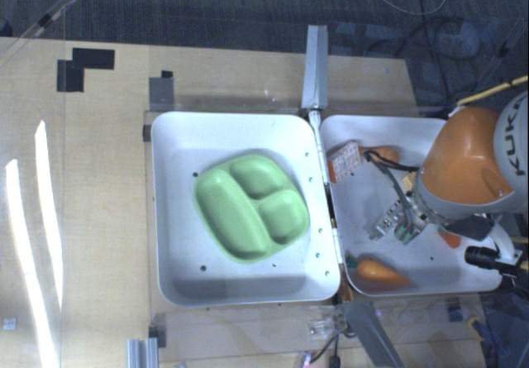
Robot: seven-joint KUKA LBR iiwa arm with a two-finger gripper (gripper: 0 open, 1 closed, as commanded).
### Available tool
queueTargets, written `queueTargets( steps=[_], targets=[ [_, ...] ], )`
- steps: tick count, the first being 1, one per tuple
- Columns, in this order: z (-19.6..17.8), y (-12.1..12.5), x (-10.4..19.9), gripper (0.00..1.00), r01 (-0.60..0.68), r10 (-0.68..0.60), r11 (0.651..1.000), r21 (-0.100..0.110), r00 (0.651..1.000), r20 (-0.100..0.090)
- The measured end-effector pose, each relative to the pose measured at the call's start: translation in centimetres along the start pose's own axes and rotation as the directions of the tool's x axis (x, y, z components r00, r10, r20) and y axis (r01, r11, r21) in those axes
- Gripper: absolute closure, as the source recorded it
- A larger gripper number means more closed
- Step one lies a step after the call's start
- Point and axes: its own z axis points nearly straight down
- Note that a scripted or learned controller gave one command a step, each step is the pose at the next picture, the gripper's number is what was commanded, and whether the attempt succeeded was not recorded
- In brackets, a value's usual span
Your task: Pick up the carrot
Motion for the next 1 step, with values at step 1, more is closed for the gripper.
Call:
queueTargets(
  steps=[1],
  targets=[
    [-8.15,4.49,6.71,1.0,-0.025,0.025,1.0,0.004,1.0,-0.002]
  ],
)
